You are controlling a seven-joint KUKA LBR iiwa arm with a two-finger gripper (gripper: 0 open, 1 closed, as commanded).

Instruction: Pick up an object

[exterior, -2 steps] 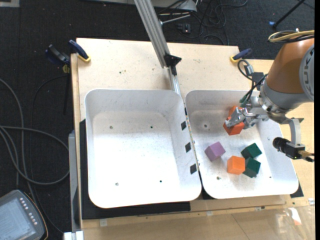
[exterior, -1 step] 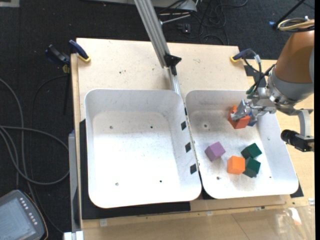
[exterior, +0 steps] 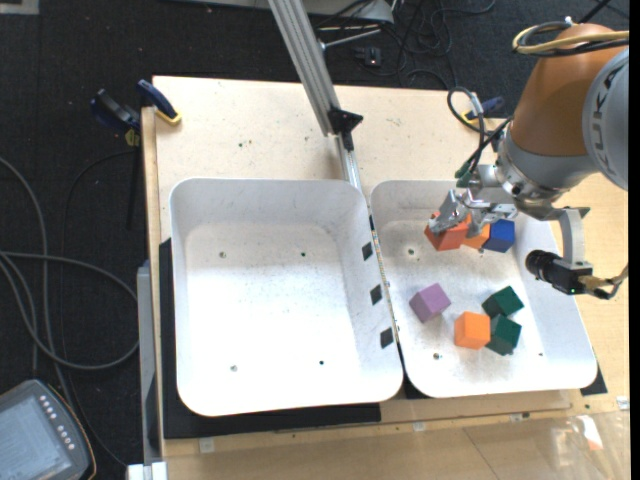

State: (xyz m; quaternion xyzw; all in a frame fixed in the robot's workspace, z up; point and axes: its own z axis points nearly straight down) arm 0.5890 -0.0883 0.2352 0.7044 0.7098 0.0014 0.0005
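In the right bin (exterior: 560,368), my gripper (exterior: 463,224) hangs over the far part, shut on a red-orange block (exterior: 446,235) that sits between its fingers. Against the gripper's right side lies a blue block (exterior: 501,234). Nearer the front of the same bin lie a purple cube (exterior: 430,301), an orange cube (exterior: 472,329) and two dark green blocks (exterior: 503,301) (exterior: 505,336). The grey arm with its orange band (exterior: 560,88) reaches in from the upper right.
The left bin (exterior: 200,208) stands beside the right one, and their walls meet at a ridge (exterior: 378,278). A slanted metal pole (exterior: 305,53) ends at the bins' far edge. A black cable plug (exterior: 560,268) hangs over the right bin's right rim.
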